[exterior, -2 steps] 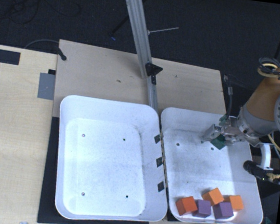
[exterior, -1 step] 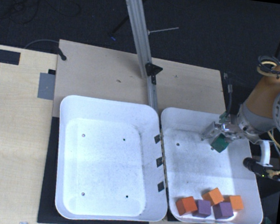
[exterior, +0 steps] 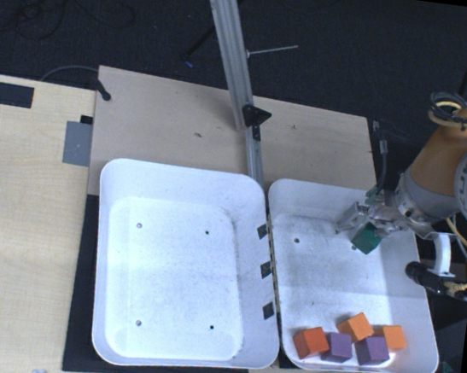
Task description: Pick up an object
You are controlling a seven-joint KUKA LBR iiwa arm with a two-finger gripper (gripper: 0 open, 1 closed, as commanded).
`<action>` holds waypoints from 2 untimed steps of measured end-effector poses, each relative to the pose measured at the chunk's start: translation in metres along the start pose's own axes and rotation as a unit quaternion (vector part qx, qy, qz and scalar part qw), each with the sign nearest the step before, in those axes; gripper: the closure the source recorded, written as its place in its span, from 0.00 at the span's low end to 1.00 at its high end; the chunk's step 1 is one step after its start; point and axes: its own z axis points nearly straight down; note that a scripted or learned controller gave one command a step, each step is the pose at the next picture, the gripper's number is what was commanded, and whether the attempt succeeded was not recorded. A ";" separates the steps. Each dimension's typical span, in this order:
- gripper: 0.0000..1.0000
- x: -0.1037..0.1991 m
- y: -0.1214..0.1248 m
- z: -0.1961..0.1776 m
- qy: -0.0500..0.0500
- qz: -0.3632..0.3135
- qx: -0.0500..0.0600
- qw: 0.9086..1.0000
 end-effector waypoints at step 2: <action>0.00 0.001 -0.001 0.001 -0.001 -0.001 -0.001 1.000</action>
